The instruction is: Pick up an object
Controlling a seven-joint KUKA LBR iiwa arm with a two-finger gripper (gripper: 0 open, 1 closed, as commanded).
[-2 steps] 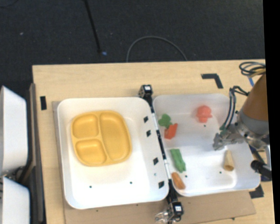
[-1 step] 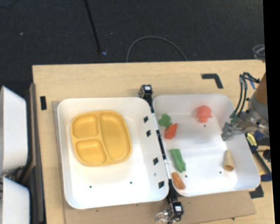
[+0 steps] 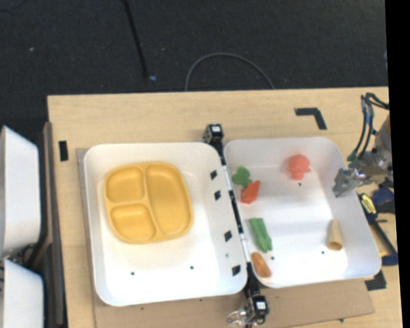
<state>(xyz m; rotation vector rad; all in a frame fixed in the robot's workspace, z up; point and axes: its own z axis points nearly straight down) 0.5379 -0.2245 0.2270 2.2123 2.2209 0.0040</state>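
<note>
One gripper (image 3: 348, 180) at right bin (image 3: 313, 271) edge — holds nothing visible.

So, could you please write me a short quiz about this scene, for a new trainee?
1. True or false: the yellow three-compartment plastic plate lies in the left white bin.
2. Which thing lies nearest the gripper? A) tan cylinder B) long green block C) orange carrot-shaped toy
3. Fill in: the pink rounded toy lies in the ___ white bin.

Key: 1 true; 2 A; 3 right.
</note>
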